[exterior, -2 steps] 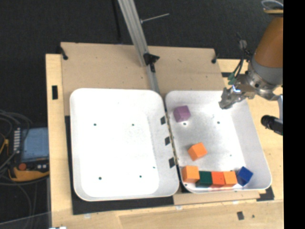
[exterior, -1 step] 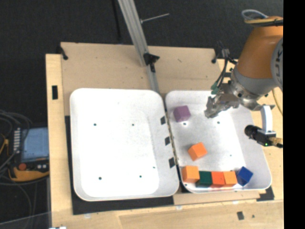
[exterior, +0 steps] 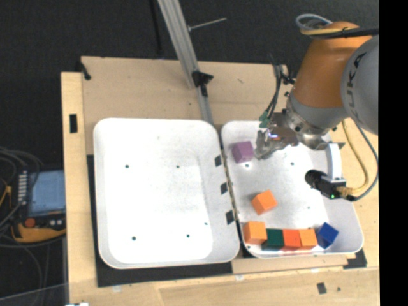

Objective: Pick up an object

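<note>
Hovering gripper just right of purple block in right bin; finger state unclear.

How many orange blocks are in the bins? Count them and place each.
4: one orange block mid right bin, three along its near wall. The arm may hide others.

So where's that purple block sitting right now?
The purple block lies in the right bin, near its upper left corner by the divide between the bins, just left of the gripper and above the lone orange block.
</note>
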